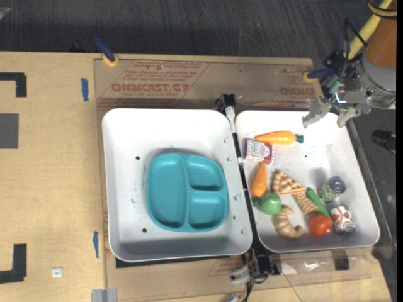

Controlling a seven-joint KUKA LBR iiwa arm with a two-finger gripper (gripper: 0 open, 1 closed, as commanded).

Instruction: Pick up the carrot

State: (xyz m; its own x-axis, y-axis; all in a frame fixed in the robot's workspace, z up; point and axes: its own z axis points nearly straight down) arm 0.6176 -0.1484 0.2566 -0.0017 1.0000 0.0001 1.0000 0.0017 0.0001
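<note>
Camera view is showing my gripper (332,111) hanging over the far right corner of the right bin (365,168), fingers spread, pinching nothing. The target is ambiguous: I'm seeing one carrot (277,138) lying crosswise near the bin's far wall, green top pointing right, and a second carrot (259,179) lower down, standing lengthwise against the divider. The far one is sitting near my gripper and mostly free, though it is touching or nearly touching the small milk carton (258,150) just below it. I'm judging that the main risk: if I'm closing across the carrot's left half, a finger could land on the carton and push both, or pinch the carton instead. Its tapered, smooth shape is probably going to squirt out of a grip set near the tip. The second carrot is worse: it is touching the green apple (271,203) and crowding the bin wall, leaving little room for a finger on that side. The croissant (287,221), tomato (320,225) and cans (338,201) are lying well apart from the far carrot. The teal divided tray (187,190) in the left bin (126,168) is out of the way.
</note>
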